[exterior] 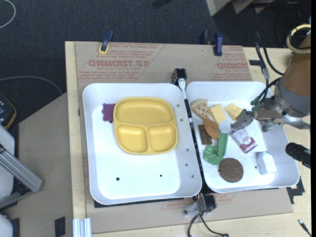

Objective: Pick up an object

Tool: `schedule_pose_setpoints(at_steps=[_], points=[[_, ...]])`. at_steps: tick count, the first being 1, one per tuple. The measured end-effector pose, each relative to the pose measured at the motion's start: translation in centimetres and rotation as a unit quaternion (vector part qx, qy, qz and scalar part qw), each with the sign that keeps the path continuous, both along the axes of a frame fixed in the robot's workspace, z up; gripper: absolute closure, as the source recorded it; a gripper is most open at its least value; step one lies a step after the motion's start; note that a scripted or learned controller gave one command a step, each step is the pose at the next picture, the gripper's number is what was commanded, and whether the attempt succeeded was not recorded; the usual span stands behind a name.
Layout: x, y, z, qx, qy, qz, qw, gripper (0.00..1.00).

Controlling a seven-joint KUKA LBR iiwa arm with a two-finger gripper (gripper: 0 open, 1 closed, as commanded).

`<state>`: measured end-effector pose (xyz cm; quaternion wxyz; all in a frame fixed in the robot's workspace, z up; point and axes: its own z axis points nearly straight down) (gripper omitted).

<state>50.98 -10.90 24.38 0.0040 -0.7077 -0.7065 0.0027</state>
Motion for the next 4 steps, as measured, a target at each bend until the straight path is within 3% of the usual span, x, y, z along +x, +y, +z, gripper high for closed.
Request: schedule_pose_setpoints(at_steps=[1, 4], points=[[0.2, 0.0, 0.4, -0.0008, -0.005, 0.001, 1.0000, 0.00], [0.0, 0.3, -13.3, 0.0002, -0.001, 0.000, 1.0000, 0.00]])
